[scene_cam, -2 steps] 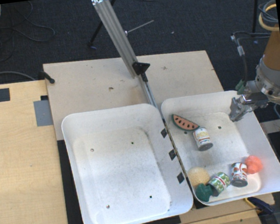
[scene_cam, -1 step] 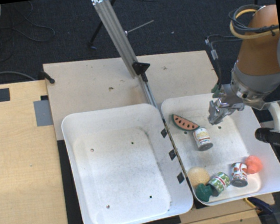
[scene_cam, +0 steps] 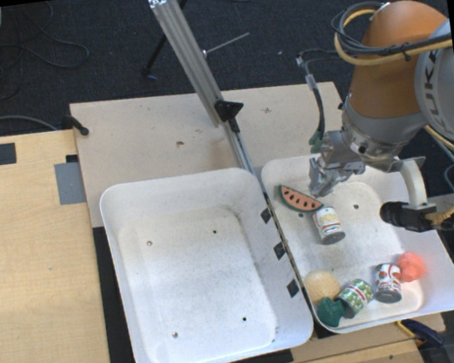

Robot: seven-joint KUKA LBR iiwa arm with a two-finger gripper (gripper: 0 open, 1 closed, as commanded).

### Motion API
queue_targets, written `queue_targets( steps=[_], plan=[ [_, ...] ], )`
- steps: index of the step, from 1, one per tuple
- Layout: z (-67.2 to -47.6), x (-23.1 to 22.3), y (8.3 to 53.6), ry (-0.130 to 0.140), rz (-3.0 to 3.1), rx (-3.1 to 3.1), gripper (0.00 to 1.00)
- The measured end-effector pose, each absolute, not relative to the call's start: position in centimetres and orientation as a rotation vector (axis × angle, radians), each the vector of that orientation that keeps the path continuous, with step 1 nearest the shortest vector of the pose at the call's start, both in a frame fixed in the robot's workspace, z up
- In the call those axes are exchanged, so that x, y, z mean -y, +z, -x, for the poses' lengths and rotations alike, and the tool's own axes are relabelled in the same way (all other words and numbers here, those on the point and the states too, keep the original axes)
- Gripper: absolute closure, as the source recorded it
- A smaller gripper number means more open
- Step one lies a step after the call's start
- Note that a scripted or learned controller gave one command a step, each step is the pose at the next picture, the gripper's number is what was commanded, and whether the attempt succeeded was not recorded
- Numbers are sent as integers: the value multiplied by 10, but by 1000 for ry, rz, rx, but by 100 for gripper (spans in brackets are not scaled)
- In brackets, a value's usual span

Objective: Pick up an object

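Observation:
My gripper (scene_cam: 321, 183) hangs low over the far part of the right bin (scene_cam: 444, 293), just right of a watermelon slice (scene_cam: 298, 198) and just above a small white can (scene_cam: 329, 225). Nothing shows between its fingers. Along the bin's near edge lie a pale yellow ball (scene_cam: 323, 284), a dark green piece (scene_cam: 330, 312), a green-labelled can (scene_cam: 356, 296), a red-and-white can (scene_cam: 386, 282) and an orange-red ball (scene_cam: 412, 266).
The left bin (scene_cam: 125, 233) sits beside the right one, with black clips along the shared wall. A slanted aluminium rail (scene_cam: 194, 64) rises behind the bins. A black fitting (scene_cam: 408, 215) on the arm hangs over the right bin's right side.

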State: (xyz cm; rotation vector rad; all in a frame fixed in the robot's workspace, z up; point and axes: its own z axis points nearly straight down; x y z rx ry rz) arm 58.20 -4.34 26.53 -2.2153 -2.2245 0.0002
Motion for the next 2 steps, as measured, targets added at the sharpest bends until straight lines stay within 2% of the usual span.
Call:
queue_targets(
  steps=[2],
  plan=[
    [-618,-61,256,0,2215,2224,100]
  ],
)
